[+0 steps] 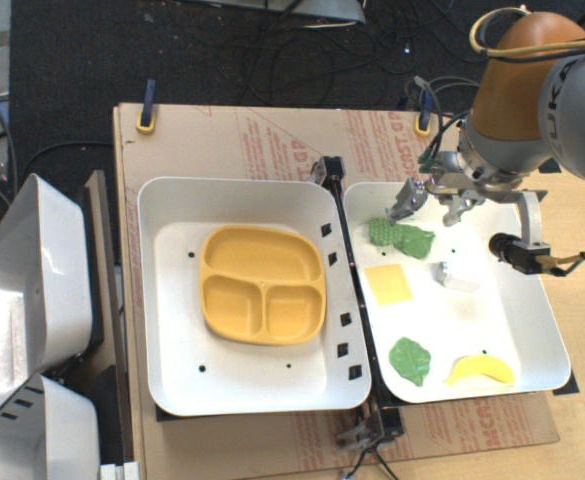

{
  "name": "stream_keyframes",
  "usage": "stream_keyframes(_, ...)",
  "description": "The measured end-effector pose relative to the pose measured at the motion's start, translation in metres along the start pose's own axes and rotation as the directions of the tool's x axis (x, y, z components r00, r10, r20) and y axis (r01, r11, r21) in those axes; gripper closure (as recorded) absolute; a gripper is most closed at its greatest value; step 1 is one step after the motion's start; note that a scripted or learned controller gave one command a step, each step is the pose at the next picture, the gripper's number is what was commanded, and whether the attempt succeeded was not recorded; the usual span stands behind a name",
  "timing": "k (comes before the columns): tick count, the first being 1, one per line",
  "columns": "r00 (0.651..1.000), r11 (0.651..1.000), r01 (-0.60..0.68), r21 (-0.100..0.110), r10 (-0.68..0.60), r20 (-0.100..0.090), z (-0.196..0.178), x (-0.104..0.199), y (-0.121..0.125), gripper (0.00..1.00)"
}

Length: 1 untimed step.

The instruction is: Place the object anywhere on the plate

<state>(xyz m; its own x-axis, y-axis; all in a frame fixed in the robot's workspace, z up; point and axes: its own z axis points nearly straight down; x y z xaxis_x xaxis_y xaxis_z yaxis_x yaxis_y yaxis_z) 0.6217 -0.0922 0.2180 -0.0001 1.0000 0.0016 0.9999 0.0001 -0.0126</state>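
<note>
No object is placed on the yellow plate (263,283) yet; the jaws (434,203) are seen spread and ungripping above the green leafy piece (400,237), pick and transfer pending.

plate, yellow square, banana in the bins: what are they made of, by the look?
Plate: likely molded plastic, matte yellow-orange, with smooth rounded dividers between three compartments.
Yellow square: thin, flat and pale, perhaps a plastic or foam toy cheese slice; can't tell which.
Banana: probably toy plastic, evenly bright yellow with a soft sheen.
</note>
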Motion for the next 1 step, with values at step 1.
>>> stream_keyframes(1, 1.000, 1.000, 0.002, -0.012, -0.002, 0.002, -0.0069, 0.0000, 0.0026, 0.00)
